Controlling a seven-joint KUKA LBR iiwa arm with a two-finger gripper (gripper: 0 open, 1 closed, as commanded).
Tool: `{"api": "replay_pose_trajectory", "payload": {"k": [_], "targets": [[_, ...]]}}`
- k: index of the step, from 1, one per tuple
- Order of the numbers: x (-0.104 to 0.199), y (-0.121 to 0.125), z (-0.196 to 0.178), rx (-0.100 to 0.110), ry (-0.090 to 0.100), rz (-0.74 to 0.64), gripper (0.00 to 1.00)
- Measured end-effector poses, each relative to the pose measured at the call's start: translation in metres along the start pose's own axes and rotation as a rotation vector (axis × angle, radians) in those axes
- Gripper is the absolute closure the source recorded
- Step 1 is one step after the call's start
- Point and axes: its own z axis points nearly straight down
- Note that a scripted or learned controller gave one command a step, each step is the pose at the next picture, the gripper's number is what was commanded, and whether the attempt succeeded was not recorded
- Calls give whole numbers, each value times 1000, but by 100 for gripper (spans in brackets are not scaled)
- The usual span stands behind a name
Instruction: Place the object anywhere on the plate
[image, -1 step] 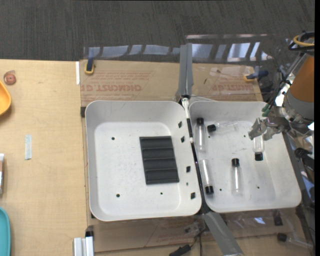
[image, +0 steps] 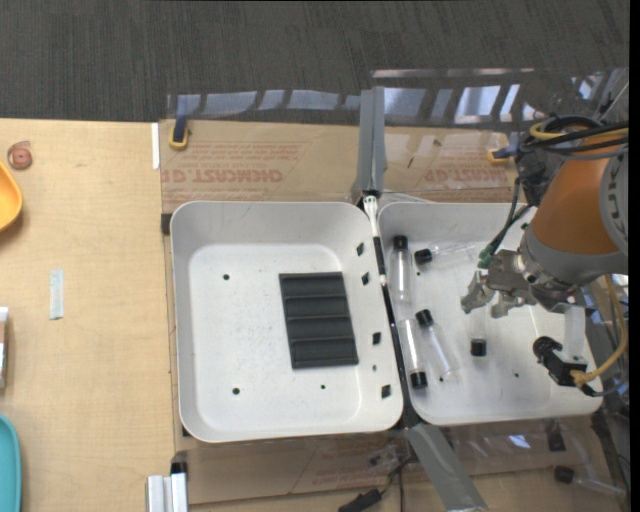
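Observation:
A black ridged plate (image: 318, 320) lies flat in the middle of the left bin (image: 200, 330). The right bin (image: 520, 395) holds several clear tubes with black caps: one (image: 400, 275) along its left wall, and two (image: 412, 350) (image: 437, 350) side by side lower down. A small black cap (image: 421, 256) and a small black piece (image: 478, 347) lie loose on the bin floor. My gripper (image: 490, 295) hangs over the middle of the right bin, above and right of the tubes and just above the small black piece. I see nothing held in it.
The grey arm with its orange band (image: 575, 215) reaches in over the right bin's right side, with cables (image: 565, 365) trailing below it. A raised divider (image: 380, 290) separates the bins. Cardboard (image: 260, 165) lies behind them, and a wooden table (image: 80, 300) is at left.

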Motion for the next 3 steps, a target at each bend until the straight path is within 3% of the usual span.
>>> {"api": "replay_pose_trajectory", "payload": {"k": [1, 2, 3], "targets": [[77, -12, -49, -3, -1, -193, 100], [151, 3, -49, -1, -2, -244, 100], [215, -76, -69, 0, -1, -488, 100]]}}
